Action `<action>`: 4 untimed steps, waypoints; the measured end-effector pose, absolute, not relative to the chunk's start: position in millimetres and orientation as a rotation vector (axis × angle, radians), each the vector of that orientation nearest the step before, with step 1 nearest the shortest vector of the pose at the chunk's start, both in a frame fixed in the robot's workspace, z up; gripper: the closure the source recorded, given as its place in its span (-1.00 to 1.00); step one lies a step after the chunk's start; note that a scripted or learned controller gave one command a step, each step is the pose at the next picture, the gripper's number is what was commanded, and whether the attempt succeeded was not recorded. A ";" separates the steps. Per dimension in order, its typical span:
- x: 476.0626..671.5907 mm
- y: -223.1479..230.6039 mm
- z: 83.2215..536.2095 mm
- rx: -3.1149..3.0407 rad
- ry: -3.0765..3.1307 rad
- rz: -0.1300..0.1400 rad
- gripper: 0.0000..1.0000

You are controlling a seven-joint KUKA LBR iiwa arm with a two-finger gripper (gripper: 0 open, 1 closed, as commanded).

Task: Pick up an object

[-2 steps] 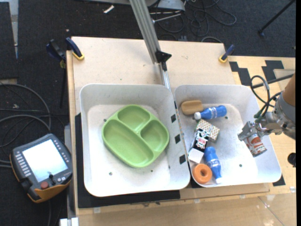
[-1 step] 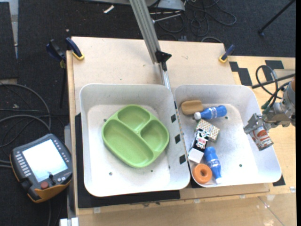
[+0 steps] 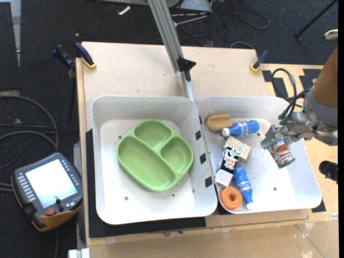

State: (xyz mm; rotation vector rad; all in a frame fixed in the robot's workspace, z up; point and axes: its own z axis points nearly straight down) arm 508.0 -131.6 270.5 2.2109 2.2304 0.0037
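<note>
The tool [image 3: 275, 138], over the right bin [image 3: 301, 190] near its right edge, grips a red-labelled can [image 3: 282, 153] between its fingers; open floor lies nearside, toys crowd the bin's left half, beside the green plate [image 3: 155, 155]

The wooden bench [image 3: 161, 69] stands on dark carpeted floor [image 3: 37, 101]. Black cables [image 3: 231, 9] lie on the floor beyond the bench. A teach pendant [image 3: 45, 190] rests on the floor left of the bench. A metal pole [image 3: 169, 31] rises over the bench's far edge.
</note>
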 end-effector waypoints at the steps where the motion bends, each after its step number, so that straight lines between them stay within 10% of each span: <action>1: 528.5 -81.6 268.6 2.211 2.231 0.002 1.00; 4: 543.4 74.9 250.4 2.212 2.232 0.002 1.00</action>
